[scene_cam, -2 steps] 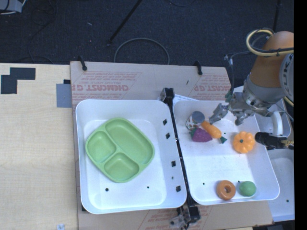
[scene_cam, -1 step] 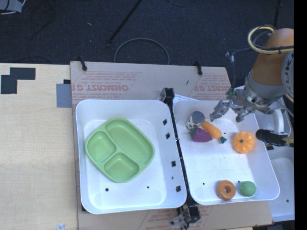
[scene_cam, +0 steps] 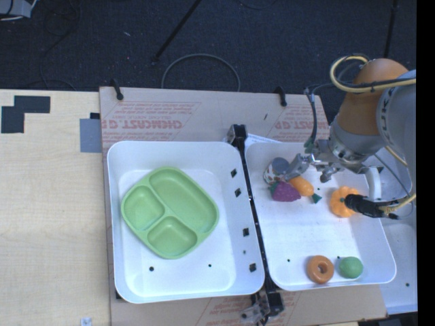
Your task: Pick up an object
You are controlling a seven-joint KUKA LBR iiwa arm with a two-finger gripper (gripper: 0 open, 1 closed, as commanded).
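a: where's the arm?

b: the grey arm [scene_cam: 380,114] with its orange band comes in over the far right corner of the right bin [scene_cam: 319,257]. its gripper [scene_cam: 307,165] sits low over the far left part of that bin, close to the divider between the two bins.

a: jaws open or closed?

b: i cannot tell. the tip is small and mixed in with the objects under it.

a: is it holding anything?

b: nothing shows between its tips. just below it lie a purple toy [scene_cam: 285,191] and a small orange carrot-like piece [scene_cam: 302,185], touching each other, with a grey-white object [scene_cam: 276,169] just beyond them toward the far left corner.

a: what else is in that bin?

b: an orange pepper-like toy [scene_cam: 342,202] near the right edge, with a black cable or part across its right side. near the front edge, an orange ring like a doughnut [scene_cam: 319,269] and a green ball [scene_cam: 351,267] just beside it, toward the front right corner.

a: and the left bin?

b: the left bin [scene_cam: 136,277] carries a light green divided plate [scene_cam: 169,211] with three compartments, lying flat around the middle, tilted askew to the bin's edges. both bins rest on a cardboard sheet [scene_cam: 177,117] with red print.
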